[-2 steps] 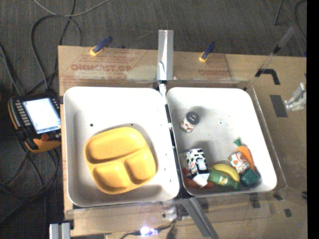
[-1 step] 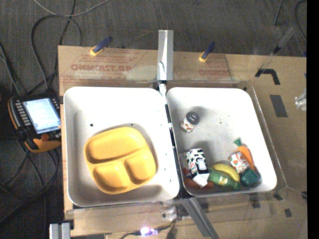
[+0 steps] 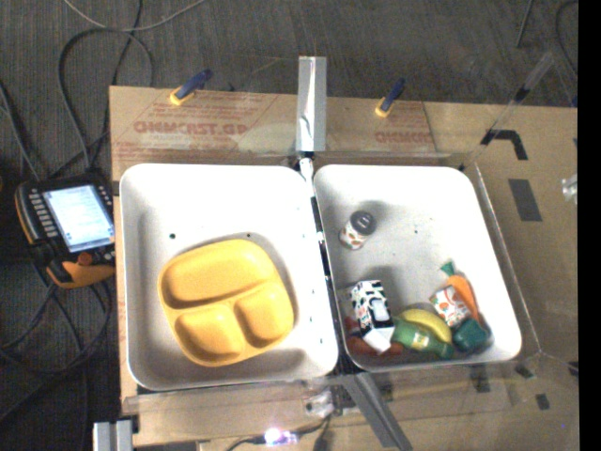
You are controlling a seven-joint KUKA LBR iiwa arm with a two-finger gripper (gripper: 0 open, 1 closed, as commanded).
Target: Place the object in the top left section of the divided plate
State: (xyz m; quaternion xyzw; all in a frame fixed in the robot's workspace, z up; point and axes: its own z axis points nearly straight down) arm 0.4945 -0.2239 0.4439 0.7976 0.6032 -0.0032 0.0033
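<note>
Entry: yellow plate (image 3: 228, 299) in the left bin (image 3: 150, 214); I log every candidate object to the plate's right, in the right bin (image 3: 423, 205): can (image 3: 359, 228) standing apart, carton (image 3: 371, 303), banana (image 3: 424, 324) and carrot (image 3: 457, 289) clustered; end effector state I cannot tell.

Dark grey carpet (image 3: 235, 36) is covering the floor, with thin cables (image 3: 103, 17) trailing across it. A cardboard sheet (image 3: 235, 125) is lying over the bench top, two yellow-and-blue clamps (image 3: 191, 86) gripping its far edge. A handheld control pendant (image 3: 68, 222) with a lit screen is sitting at the left.
</note>
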